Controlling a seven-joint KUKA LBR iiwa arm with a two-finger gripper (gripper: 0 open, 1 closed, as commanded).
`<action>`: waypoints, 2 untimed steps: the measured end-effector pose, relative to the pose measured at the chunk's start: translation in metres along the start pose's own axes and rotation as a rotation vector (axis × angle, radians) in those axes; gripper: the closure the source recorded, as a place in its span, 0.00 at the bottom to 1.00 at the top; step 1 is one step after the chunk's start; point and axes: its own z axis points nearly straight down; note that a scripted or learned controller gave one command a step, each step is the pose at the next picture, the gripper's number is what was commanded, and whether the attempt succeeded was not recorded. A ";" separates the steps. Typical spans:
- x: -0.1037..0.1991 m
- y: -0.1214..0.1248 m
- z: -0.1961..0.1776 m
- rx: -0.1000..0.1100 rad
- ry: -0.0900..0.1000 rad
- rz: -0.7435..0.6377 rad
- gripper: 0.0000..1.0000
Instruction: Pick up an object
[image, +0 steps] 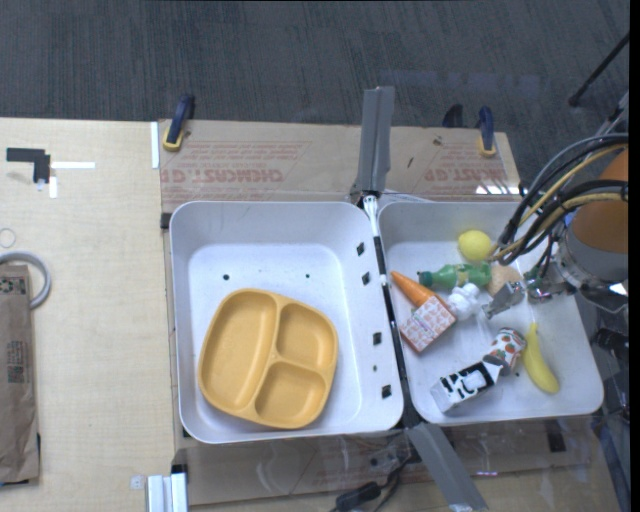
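Camera view | gripper (507, 296) hovering at right bin's (570, 402) 2 o'clock, jaw state untellable | risk: crowding lemon (476, 244), green bottle (456, 275) deflecting fingers, causing empty grasp

Probably a robotics lab: clamped cardboard (300, 160) (printed), white bins (190, 300), cabling (545, 195).
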 end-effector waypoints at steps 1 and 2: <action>0.011 -0.068 -0.091 0.005 -0.005 -0.035 0.00; 0.010 -0.067 -0.019 -0.007 -0.012 -0.254 0.00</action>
